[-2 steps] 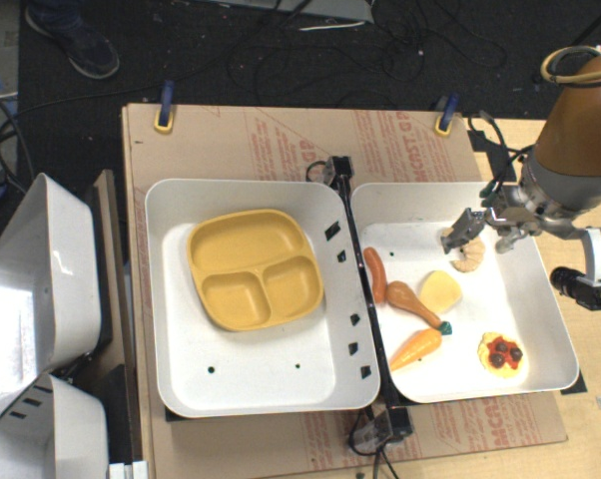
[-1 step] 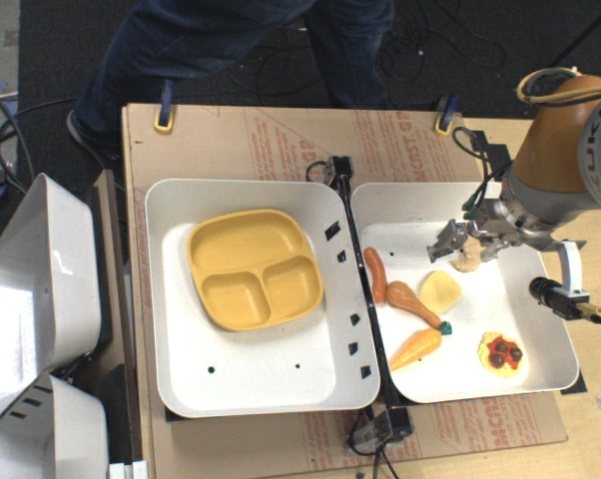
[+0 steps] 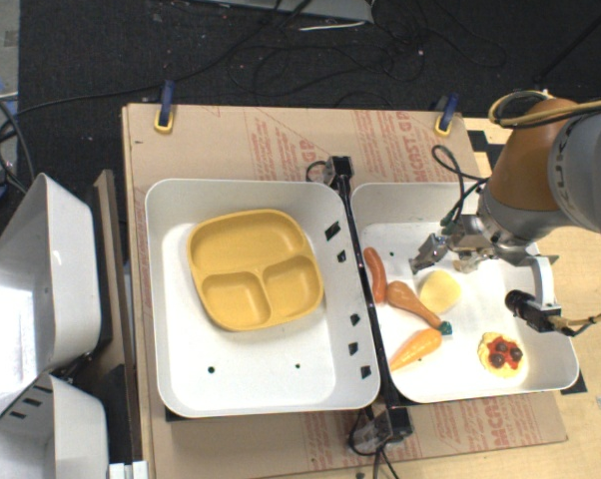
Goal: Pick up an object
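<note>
At the right of the frame, the grey arm with its orange band reaches into the right bin (image 3: 555,372), and the gripper (image 3: 450,252) hangs over the bin's upper middle. Whether it is released or clenched cannot be told from this slant, and nothing shows between its tips.

Just below the gripper lies a pale yellow round piece (image 3: 439,290), close beneath it. Touching that piece on its lower left is a tan drumstick-shaped toy (image 3: 412,301) with a teal tip. Further left, along the bin's left wall, lies a red sausage (image 3: 376,272). Below these sits an orange carrot (image 3: 416,347), and toward the bin's lower right a small tart with red berries (image 3: 502,352), well apart from the gripper.

In the left bin (image 3: 181,377) rests a yellow divided tray (image 3: 253,267).
</note>
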Action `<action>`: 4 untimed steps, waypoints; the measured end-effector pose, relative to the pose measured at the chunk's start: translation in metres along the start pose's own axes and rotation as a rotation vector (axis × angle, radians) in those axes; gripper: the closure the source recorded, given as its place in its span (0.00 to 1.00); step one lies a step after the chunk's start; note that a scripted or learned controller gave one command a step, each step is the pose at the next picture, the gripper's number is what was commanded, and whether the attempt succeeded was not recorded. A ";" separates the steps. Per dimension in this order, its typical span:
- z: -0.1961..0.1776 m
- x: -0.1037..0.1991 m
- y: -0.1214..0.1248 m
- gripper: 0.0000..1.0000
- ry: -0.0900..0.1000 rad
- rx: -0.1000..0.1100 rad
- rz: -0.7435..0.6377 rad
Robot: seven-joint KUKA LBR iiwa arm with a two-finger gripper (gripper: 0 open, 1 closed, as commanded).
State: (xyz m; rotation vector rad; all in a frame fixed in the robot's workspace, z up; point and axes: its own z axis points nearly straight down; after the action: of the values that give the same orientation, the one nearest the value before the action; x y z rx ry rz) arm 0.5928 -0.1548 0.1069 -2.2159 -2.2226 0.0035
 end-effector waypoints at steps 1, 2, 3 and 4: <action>-0.014 -0.001 0.001 1.00 -0.001 -0.005 0.002; -0.075 -0.003 -0.004 1.00 -0.002 -0.009 0.003; -0.099 -0.003 -0.003 1.00 -0.002 -0.008 0.001; -0.106 0.059 -0.005 1.00 0.001 -0.004 -0.005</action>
State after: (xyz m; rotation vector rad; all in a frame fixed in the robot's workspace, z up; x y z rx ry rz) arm 0.5882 -0.0963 0.2134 -2.2112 -2.2299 -0.0026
